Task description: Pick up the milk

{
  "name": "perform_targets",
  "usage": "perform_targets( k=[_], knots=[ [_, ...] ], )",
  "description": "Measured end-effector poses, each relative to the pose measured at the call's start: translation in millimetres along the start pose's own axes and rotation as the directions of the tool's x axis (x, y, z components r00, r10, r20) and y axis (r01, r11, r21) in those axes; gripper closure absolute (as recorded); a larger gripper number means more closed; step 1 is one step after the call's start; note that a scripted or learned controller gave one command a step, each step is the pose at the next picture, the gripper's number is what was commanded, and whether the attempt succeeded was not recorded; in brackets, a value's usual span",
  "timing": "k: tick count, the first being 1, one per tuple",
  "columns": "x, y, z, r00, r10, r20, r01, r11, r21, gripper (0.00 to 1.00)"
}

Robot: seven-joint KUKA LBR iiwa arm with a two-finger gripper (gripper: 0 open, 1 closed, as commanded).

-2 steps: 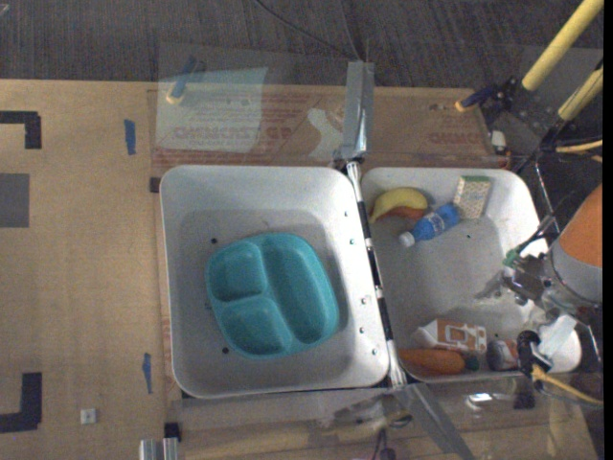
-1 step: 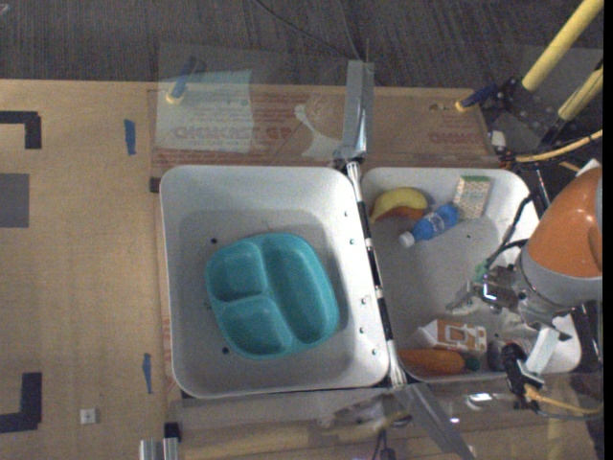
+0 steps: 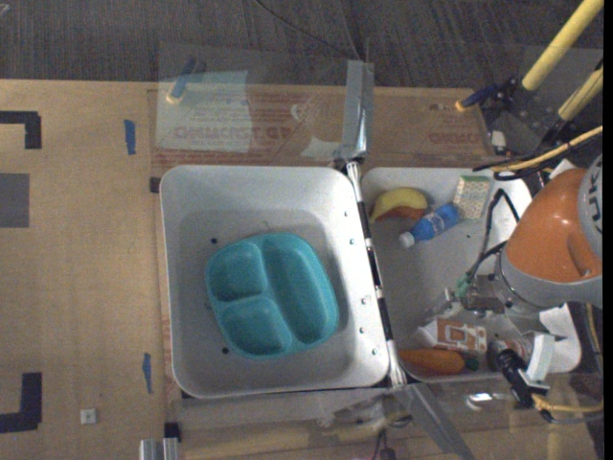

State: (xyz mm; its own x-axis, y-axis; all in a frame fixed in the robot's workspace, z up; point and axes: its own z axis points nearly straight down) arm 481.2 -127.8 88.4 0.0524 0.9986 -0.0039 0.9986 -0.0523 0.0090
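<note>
Jaws near milk carton [image 3: 454, 334] — boxy, white-and-orange

Both bins [image 3: 182, 286] are seen as plain white. The tray [image 3: 273, 295] is coloured teal throughout. The banana [image 3: 400, 200] is shown yellow with a reddish underside. The bottle [image 3: 429, 225] is blue, capped in white. The milk [image 3: 458, 333] carton is printed white with orange patches. The carrot [image 3: 433, 360] is orange. The arm [image 3: 556, 247] is finished grey with an orange band. The bench [image 3: 77, 286] is tan, marked with blue tape [image 3: 129, 136] and black corner marks [image 3: 25, 127].
</note>
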Motion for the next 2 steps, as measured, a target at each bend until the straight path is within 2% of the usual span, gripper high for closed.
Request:
perform_targets(
  k=[1, 2],
  knots=[
    [-17.5, 13.5, 0.4, 0.993, -0.117, -0.005, 0.117, 0.993, 0.001, 0.00],
    [11.6, 2.6, -0.7, 0.907, -0.420, 0.001, 0.420, 0.907, -0.008, 0.00]
  ],
)
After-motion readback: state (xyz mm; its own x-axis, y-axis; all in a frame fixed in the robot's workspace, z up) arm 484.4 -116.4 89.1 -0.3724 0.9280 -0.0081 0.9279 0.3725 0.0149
